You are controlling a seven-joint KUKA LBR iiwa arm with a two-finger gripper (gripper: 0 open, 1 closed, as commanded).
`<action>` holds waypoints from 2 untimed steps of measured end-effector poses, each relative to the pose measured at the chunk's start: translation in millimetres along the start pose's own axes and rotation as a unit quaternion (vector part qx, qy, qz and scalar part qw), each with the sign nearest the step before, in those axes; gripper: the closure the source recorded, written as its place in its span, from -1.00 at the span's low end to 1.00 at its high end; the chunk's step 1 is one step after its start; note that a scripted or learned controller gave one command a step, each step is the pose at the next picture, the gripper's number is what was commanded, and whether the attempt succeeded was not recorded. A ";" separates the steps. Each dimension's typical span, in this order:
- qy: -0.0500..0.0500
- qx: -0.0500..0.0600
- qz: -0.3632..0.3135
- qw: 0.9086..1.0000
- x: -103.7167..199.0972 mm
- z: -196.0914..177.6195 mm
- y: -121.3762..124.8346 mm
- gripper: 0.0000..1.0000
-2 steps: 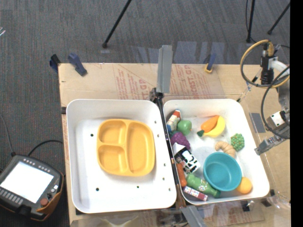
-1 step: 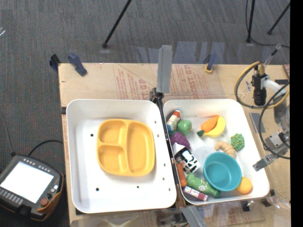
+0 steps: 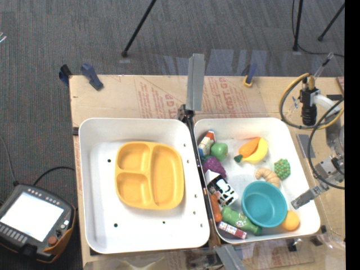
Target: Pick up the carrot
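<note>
Front-most in the right bin [image 3: 293, 133], a small red-and-white packet [image 3: 232, 229] is lying against the near wall, and a green bottle [image 3: 239, 218] is lying just behind it. A teal bowl [image 3: 264, 206] is sitting beside them, with an orange fruit [image 3: 291, 221] touching its right side.

An orange piece [image 3: 216, 212] is wedged against the bin's left wall, mostly covered by the bottle and a black-and-white toy [image 3: 225, 191]; what it is cannot be made out.

The carrot [image 3: 248, 146] is lying toward the back of the right bin, pressed along a yellow banana [image 3: 261, 152] so that the two are hard to separate. Its green end is pointing to the front left.

The gripper [image 3: 308, 197] is hanging over the right rim, near the bowl and well apart from the carrot. The arm is being cut off by the picture's edge, and how the jaws stand cannot be told.

Around the carrot, a green bumpy toy [image 3: 282, 168] and a beige knobbly piece [image 3: 268, 176] are lying to its right and front. A green round fruit [image 3: 219, 149], a red-capped little bottle [image 3: 206, 142] and purple grapes [image 3: 214, 166] are crowding the left wall.

A yellow divided plate [image 3: 150, 175] is resting in the left bin [image 3: 85, 151]. Looped cables [image 3: 301, 103] are hanging at the back right.
</note>
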State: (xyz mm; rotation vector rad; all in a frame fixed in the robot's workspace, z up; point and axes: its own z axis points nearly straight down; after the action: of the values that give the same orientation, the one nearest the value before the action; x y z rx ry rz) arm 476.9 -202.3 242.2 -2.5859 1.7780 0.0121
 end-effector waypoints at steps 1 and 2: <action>-0.004 -0.004 -0.042 0.999 -62.3 127.0 -20.9 -1.00; -0.002 0.000 -0.046 0.999 -64.2 113.8 -25.9 1.00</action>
State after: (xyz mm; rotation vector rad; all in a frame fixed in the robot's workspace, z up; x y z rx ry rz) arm 477.6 -132.2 128.9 -2.6626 1.6548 0.0179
